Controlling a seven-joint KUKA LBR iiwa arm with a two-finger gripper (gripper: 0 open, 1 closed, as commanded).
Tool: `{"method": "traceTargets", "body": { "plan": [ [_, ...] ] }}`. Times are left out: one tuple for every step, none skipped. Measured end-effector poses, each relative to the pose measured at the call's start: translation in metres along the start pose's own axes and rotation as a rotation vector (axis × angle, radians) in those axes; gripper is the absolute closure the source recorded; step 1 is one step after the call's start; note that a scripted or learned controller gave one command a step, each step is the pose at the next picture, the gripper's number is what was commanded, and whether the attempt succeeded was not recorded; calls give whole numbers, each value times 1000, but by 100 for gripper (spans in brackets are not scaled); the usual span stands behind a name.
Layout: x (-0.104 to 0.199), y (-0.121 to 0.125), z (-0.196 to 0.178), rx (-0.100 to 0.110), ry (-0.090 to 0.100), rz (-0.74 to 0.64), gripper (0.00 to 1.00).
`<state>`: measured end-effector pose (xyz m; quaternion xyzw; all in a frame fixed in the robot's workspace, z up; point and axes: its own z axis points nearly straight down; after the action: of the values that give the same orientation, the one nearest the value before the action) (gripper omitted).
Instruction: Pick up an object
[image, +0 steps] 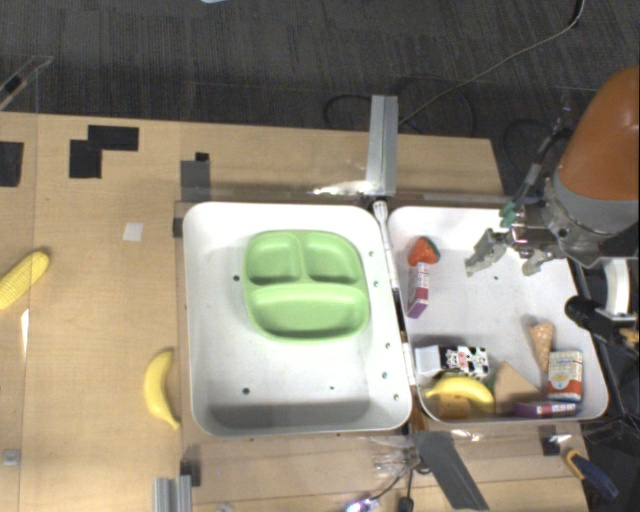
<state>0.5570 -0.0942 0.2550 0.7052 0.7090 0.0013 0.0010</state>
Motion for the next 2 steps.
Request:
{"method": "traceTargets", "body": {
  "plan": [
    [6,59,80,0,0,-21,0],
    [7,51,125,-39,-5,-59,0]
  ]
}}
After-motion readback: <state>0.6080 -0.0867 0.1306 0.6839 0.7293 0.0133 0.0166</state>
